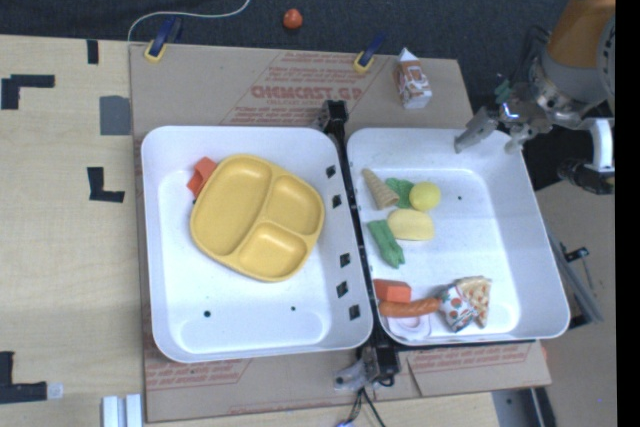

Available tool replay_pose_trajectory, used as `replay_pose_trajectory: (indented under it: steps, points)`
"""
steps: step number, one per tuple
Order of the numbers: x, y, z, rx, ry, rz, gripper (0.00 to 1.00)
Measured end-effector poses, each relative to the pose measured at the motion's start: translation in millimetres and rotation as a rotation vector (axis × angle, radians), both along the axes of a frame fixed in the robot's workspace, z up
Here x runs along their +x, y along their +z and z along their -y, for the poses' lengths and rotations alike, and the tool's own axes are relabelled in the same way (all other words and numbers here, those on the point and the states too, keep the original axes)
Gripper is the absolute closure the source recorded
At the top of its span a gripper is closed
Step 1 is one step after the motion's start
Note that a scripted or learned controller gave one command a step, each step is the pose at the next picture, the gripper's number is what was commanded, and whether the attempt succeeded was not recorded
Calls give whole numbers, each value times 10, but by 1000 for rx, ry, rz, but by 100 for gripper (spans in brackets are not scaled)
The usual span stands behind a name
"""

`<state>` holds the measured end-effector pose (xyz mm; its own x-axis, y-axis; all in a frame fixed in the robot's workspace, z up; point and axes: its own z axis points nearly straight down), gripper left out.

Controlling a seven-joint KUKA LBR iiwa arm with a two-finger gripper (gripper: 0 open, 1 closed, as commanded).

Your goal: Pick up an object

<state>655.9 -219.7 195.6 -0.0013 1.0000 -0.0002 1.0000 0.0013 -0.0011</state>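
My gripper (pixel 492 129) hovers over the far right rim of the right bin (pixel 520 205), its two grey fingers spread apart and nothing between them. Toy food lies in that bin: a yellow lemon (pixel 425 196), a pale yellow potato-like piece (pixel 412 225), a cream cone (pixel 378 187), green pieces (pixel 386 242), an orange carrot (pixel 393 292), a sausage (pixel 410 308) and a pizza slice (pixel 468 301). All of them lie nearer the camera and left of the gripper.
The left bin (pixel 170 245) holds a yellow divided plate (pixel 257 216) with an orange piece (pixel 201 175) under its far left edge. A small carton (pixel 413 81) and an orange ball (pixel 292 18) lie behind the bins. The arm (pixel 580 45) stands at the right.
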Motion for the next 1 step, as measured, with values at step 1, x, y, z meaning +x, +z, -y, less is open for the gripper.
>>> replay_pose_trajectory:
  steps: [1]
  points:
    - [-19, -1138, -655, -1, 3, 3, 0]
